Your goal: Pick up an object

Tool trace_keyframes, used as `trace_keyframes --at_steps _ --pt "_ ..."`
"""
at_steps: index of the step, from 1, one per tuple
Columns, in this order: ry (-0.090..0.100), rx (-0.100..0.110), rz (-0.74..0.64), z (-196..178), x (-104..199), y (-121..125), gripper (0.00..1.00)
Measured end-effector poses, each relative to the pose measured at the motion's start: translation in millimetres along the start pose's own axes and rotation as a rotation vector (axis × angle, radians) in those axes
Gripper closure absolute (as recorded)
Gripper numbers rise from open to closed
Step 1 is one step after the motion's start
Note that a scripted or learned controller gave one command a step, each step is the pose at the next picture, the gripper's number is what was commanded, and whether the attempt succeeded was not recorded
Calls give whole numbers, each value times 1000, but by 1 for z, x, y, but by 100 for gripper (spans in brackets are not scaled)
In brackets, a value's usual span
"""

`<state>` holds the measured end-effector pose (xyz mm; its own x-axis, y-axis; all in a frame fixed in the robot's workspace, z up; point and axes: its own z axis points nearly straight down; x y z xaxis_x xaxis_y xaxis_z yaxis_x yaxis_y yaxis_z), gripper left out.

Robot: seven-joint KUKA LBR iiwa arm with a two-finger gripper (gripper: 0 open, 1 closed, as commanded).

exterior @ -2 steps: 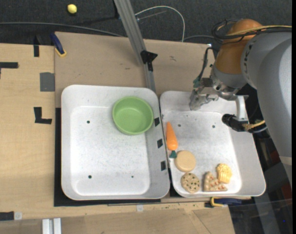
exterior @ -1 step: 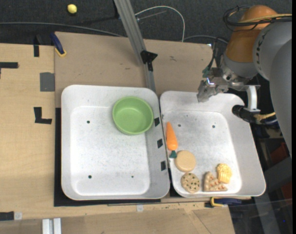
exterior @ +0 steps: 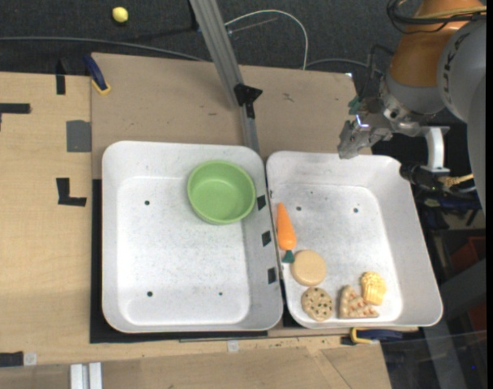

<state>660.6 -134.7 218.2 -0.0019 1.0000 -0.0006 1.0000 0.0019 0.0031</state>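
Observation:
My gripper (exterior: 351, 143) hangs over the far rim of the right bin (exterior: 409, 209), at its back edge, with nothing visibly between its fingers. In the right bin, an orange carrot (exterior: 285, 227) lies along the left wall. Below it sits a round tan bun (exterior: 309, 267), and along the near edge are a chocolate-chip cookie (exterior: 317, 303), a waffle-like biscuit (exterior: 353, 303) and a yellow corn piece (exterior: 373, 288). A green bowl (exterior: 221, 191) stands in the back right of the left bin (exterior: 125, 241).
A grey pole (exterior: 218, 43) slants down to the gap between the bins at the back. A small yellow ball (exterior: 120, 14) lies on the dark floor far back left. Cables trail behind the bench.

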Motion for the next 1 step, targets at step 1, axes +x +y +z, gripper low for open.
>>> trace_keyframes --at_steps 1 --pt "0 0 0 -38 1 1 100"
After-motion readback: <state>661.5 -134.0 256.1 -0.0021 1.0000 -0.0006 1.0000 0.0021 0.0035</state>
